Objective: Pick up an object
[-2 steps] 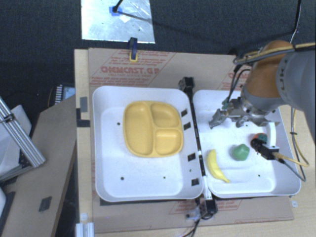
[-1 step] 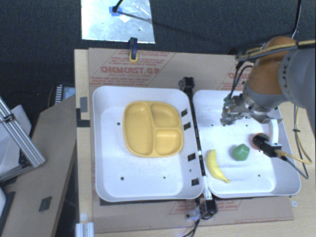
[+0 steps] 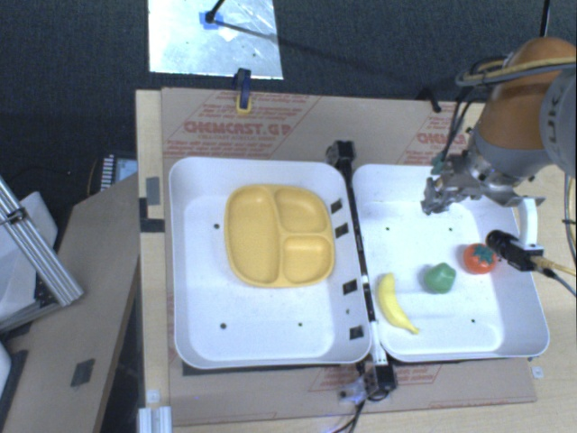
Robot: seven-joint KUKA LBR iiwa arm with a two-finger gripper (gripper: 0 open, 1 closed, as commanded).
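I see my end effector [image 3: 439, 197] over the right bin's [image 3: 397, 332] far edge; its spread I cannot tell. The banana [image 3: 395, 303], green object [image 3: 440, 278] and tomato [image 3: 480, 258] crowd the near side, so I risk nudging a neighbour.

This looks like a robotics lab or test cell rather than a home or kitchen. An industrial arm [image 3: 527, 106] with loose cables carries the gripper [image 3: 439, 197] over two shallow white bins [image 3: 270, 354] clipped together on a brown board printed "CHEMCAST" [image 3: 239, 126]. Below the gripper lie toy foods: a banana [image 3: 395, 303], a green piece [image 3: 440, 278], probably a tomato [image 3: 480, 258]. Far to its left, aluminium framing [image 3: 36, 251]; behind, dark carpet [image 3: 72, 61] with a taped foil sheet [image 3: 215, 25].
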